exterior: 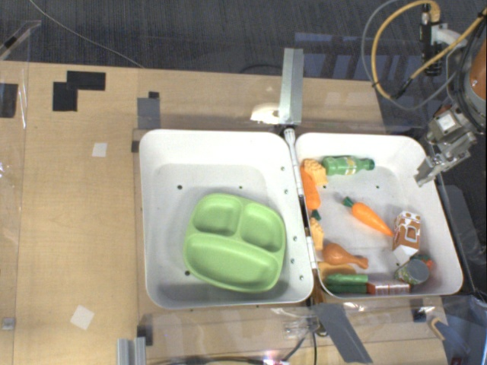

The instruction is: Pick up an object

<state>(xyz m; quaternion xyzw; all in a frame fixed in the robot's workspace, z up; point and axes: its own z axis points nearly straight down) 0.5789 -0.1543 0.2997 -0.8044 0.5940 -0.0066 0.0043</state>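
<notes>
Two bins side by side on bench. Left bin: divided plate in it. Right bin: bottle at far wall, carrot mid-bin, small carton right of carrot, drumstick near front.

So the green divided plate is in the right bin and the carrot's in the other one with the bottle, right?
Not quite. The camera view shows the green divided plate in the left bin. The carrot and the bottle lie in the other one, the right bin.
</notes>
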